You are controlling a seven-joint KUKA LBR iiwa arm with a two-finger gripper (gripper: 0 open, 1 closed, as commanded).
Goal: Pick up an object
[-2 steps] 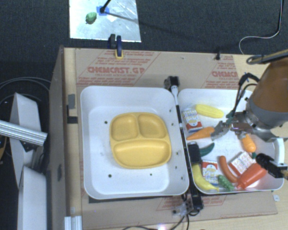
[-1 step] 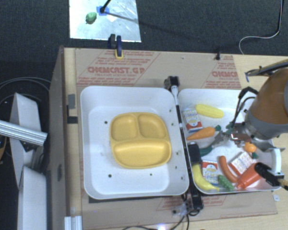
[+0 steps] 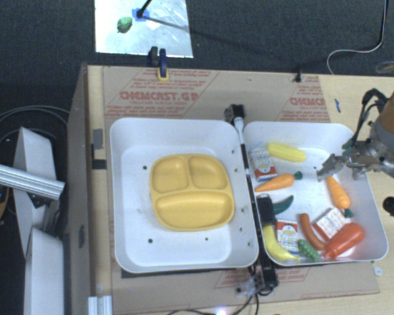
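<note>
The right white bin (image 3: pixel 364 188) holds several toy foods. Among them are a yellow corn cob (image 3: pixel 286 152), a long carrot (image 3: pixel 274 182), a short carrot (image 3: pixel 338 192), a banana (image 3: pixel 274 241), a sausage (image 3: pixel 309 228) and a red-orange bottle-like piece (image 3: pixel 345 239). My gripper (image 3: pixel 341 164) hangs over the bin's right part, just above and left of the short carrot. It is apart from the other pieces, and I see nothing held in it.
The left white bin (image 3: pixel 128 189) holds a yellow divided plate (image 3: pixel 190 191). Small cartons (image 3: pixel 262 163) (image 3: pixel 287 231) (image 3: pixel 329 222), a dark green piece (image 3: pixel 282 203) and a green pod (image 3: pixel 308 249) also lie in the right bin. A black divider (image 3: pixel 248 176) runs between the bins.
</note>
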